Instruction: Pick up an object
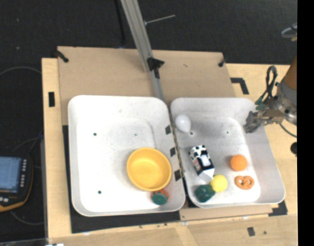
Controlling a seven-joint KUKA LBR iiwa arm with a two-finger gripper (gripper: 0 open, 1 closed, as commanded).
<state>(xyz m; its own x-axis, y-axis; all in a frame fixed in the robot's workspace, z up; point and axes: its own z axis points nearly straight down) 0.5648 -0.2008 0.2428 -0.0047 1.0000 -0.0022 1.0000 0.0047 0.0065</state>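
Observation:
The right bin (218, 109) holds a white egg-like object (183, 122), a black-and-white carton (201, 160), an orange ball (238, 162), a yellow ball (219, 183), an orange pretzel-shaped piece (244, 182) and a dark green object (203, 192). In the left bin (95, 117) sit a yellow bowl (149, 168) and a small green and red object (160, 197) at its front edge. My gripper (252, 122) hangs at the right bin's far right rim, above and right of the orange ball. Nothing shows between its fingers.
A grey metal pole (139, 32) slants up from the gap between the bins at the back. A handheld pendant (11, 181) lies off the bench at the left. The bench's tan board (141, 70) lies bare behind the bins.

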